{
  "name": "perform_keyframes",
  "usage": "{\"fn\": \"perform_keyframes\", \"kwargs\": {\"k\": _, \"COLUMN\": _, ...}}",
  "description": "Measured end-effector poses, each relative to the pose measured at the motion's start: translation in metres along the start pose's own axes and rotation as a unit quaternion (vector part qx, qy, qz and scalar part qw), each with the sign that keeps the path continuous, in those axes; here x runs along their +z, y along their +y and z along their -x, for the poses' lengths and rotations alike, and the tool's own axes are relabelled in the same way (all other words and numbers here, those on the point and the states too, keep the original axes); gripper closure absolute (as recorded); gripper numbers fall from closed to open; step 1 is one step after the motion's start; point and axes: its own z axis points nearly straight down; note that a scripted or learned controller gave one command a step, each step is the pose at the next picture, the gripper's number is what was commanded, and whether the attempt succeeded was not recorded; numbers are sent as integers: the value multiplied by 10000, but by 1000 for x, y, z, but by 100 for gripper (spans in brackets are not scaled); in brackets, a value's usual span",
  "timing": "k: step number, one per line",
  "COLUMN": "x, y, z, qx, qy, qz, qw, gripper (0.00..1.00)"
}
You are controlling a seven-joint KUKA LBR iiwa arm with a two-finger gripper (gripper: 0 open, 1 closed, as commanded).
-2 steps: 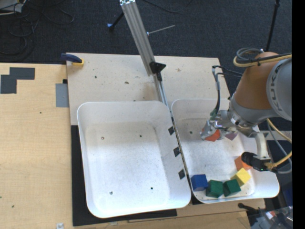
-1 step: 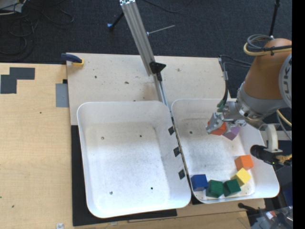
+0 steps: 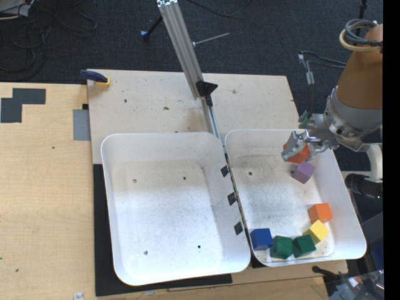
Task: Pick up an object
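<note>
Scuffed white bins on plywood bench

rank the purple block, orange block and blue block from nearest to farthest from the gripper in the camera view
From the gripper:
1. Purple block, just below it in the right bin.
2. Orange block, further down near the bin's right side.
3. Blue block, farthest, at the bin's lower left corner.

the two white bins looked like smooth matt plastic, speckled with dark scuffs. beneath them the bench top was pale, rough, spotted board, and left of the bins lay light wood-grain panelling. the slanted post behind the bins had a brushed metal sheen.
</note>
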Motion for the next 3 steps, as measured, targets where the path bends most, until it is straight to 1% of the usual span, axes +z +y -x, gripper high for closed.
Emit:
{"fn": "perform_keyframes", "kwargs": {"k": 1, "x": 3, "y": 0, "z": -1, "qx": -28, "qy": 1, "qz": -32, "qw": 10000, "gripper": 100}}
{"fn": "perform_keyframes", "kwargs": {"k": 2, "x": 15, "y": -12, "z": -42, "qx": -10, "qy": 14, "qz": -48, "qw": 10000, "gripper": 100}}
{"fn": "perform_keyframes", "kwargs": {"k": 3, "x": 39, "y": -16, "z": -93, "qx": -17, "qy": 15, "qz": -51, "qw": 10000, "gripper": 100}}
